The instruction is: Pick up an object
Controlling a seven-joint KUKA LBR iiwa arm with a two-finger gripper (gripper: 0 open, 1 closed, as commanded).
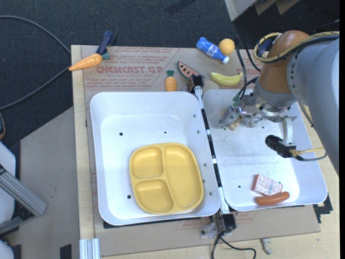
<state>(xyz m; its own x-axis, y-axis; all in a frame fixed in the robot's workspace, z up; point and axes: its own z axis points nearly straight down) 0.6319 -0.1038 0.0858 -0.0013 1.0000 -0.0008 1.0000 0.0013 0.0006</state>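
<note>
Fingers: on the gripper (233, 118), low over the far-left part of the right bin (302, 196); they point toward the divider between the bins, and whether they are apart or together cannot be told from this slant. Nothing can be made out between them.
Arm: grey, with an orange band (276, 72) above the wrist, coming in from the right and bending down over the back of the right bin.
Right bin, near end: a small pink-and-white packet (267, 185) lies flat, with a red-brown sausage (272, 199) just in front of it by the near rim. Both are well apart from the gripper.
Right bin, middle: a black cable fitting (279, 145) hangs from the arm over the white floor.
Left bin (108, 112): holds a yellow tray (166, 177) with three compartments, lying flat toward the near side.
Board behind the bins: a toy carrot (86, 63) at the far-left corner; a smaller orange carrot piece (171, 83) and a watermelon slice (186, 69) near the left bin's back rim.
Board, back right: a blue-and-white bottle (211, 49) lies on its side, touching or just beside a yellow-orange ball (227, 46); a banana (226, 79) rests near the right bin's back rim.
</note>
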